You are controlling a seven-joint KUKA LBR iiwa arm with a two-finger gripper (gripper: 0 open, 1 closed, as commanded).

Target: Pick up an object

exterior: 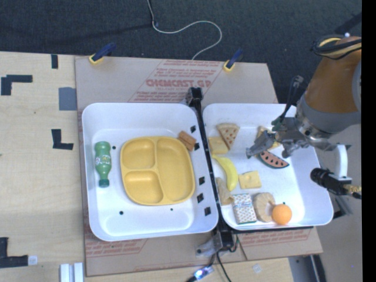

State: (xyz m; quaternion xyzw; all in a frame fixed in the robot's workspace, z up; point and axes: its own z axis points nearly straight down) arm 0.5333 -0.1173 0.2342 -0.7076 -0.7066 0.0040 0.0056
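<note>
My gripper (269,150) hangs low over the upper middle of the right bin (311,187), its fingers spread open with nothing between them. A watermelon slice (277,160) lies just below and beside the fingertips. Further left in that bin are a pizza wedge (228,135), a banana (228,171) and a yellow cheese block (250,180). Along the near side sit a small carton (242,209), a bagel (262,203) and an orange (282,214).
The left bin (106,216) holds a yellow divided plate (157,170), a green bottle (103,163) and a small brown piece (187,140) near the divider. The arm's orange-banded wrist (335,93) looms over the right bin's far right.
</note>
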